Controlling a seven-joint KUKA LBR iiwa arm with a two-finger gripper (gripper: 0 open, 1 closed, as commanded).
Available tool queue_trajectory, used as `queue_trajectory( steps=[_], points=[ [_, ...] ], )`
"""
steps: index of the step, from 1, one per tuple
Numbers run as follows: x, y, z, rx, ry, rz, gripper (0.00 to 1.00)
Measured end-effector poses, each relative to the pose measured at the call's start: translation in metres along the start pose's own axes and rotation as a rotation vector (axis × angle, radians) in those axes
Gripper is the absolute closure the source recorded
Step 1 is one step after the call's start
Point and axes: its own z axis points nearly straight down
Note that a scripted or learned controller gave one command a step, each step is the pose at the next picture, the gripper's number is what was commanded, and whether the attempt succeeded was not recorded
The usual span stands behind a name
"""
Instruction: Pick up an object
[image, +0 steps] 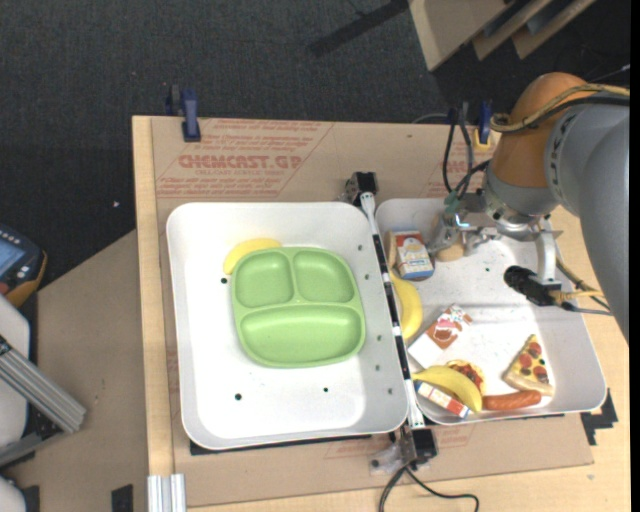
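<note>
The gripper (455, 232) hangs at the upper end of the right bin (575, 345), just beside a small carton (412, 256); whether it is wide or narrow I cannot tell. This looks like the approach step. Next it must centre over the carton and descend.

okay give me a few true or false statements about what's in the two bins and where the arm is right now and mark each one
1. The green divided plate lies in the left bin. True.
2. The pizza slice lies on the green plate. False: it lies in the right bin, near its right wall.
3. The end effector is over the right bin's far end. True.
4. The sausage lies in the left bin. False: it lies in the right bin, below the pizza slice.
5. A small carton lies in the right bin near the divider. True.
</note>
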Motion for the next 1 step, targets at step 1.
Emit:
queue_trajectory(
  steps=[1],
  points=[
    [0.0799,-0.0232,-0.1058,-0.013,0.005,-0.004,1.0]
  ],
)
